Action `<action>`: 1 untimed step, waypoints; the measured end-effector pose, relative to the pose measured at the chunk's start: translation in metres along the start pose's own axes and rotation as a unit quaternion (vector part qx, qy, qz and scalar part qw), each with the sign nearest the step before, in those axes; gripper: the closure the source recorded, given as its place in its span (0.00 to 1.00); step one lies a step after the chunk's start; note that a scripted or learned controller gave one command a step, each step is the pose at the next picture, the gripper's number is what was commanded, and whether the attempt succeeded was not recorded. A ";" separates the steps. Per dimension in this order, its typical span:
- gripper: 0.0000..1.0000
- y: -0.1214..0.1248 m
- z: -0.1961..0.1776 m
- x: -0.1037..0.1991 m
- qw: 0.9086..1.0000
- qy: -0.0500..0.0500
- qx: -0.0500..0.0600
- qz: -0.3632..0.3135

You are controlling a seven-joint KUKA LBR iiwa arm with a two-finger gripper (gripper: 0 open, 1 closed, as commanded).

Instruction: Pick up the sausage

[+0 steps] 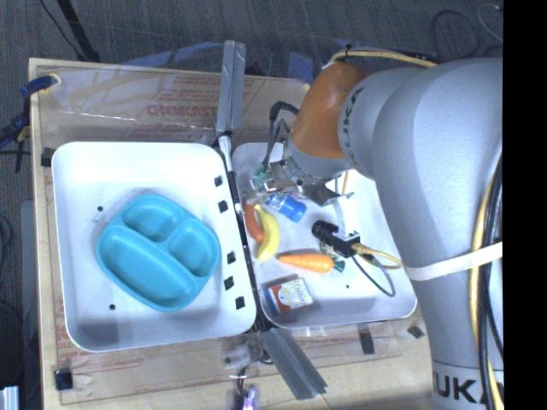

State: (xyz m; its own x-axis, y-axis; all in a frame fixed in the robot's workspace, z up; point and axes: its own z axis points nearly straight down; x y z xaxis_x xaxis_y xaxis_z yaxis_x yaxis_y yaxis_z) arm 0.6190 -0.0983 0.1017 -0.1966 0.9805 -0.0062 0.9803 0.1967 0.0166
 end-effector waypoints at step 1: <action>1.00 0.004 0.000 -0.001 0.999 0.000 0.000 -0.049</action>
